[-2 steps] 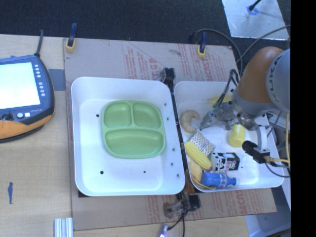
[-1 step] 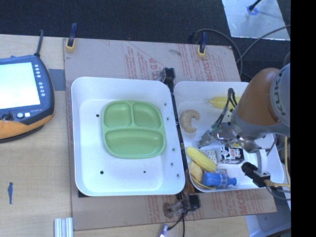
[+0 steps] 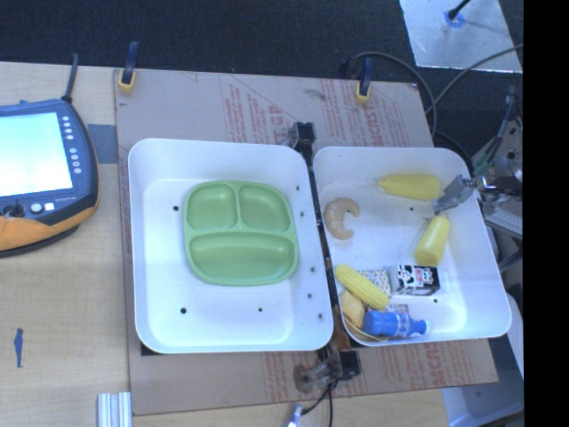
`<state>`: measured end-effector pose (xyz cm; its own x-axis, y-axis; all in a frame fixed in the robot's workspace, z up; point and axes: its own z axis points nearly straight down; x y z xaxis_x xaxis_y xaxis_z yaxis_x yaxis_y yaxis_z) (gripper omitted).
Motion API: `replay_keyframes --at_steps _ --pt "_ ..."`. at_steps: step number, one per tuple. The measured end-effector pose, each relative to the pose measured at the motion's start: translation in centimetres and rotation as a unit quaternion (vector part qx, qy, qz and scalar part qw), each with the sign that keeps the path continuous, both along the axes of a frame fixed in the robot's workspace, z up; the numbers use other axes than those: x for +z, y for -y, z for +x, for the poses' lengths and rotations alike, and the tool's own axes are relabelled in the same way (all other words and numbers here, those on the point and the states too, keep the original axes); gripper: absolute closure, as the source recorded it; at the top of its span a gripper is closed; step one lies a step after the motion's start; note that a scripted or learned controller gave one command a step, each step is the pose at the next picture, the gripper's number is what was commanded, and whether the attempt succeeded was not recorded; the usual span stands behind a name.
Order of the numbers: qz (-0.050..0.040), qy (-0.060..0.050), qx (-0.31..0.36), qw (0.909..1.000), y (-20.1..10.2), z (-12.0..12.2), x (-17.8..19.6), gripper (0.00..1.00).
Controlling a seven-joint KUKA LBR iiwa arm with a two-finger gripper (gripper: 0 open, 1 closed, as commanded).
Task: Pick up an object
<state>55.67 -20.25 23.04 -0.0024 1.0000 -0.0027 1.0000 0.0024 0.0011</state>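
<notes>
The right bin (image 3: 462, 305) holds several toy foods. A yellow squash (image 3: 411, 185) lies at the back and a yellow bottle (image 3: 432, 239) stands tilted just below it. A tan croissant (image 3: 341, 217) rests near the bin's left wall. Toward the front lie a corn cob (image 3: 361, 286), a small black-and-white carton (image 3: 416, 278) and a blue bottle (image 3: 394, 326). My gripper (image 3: 452, 196) reaches in low from the right edge. Its grey tip sits just right of the squash and above the yellow bottle. Nothing is visibly held.
The left bin (image 3: 160, 318) carries a green divided plate (image 3: 240, 232). A tablet with an orange case (image 3: 40, 172) lies on the bench at far left. Clamps (image 3: 303, 134) sit between the bins, and cables run at the back right.
</notes>
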Motion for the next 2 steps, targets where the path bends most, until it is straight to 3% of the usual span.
replay_keyframes --at_steps 1,2 --pt "0.0014 -0.003 0.001 1.0000 0.9 0.0 -13.9 0.00" --pt "0.0009 -0.002 0.002 1.0000 1.0 0.1 -12.8 1.00"
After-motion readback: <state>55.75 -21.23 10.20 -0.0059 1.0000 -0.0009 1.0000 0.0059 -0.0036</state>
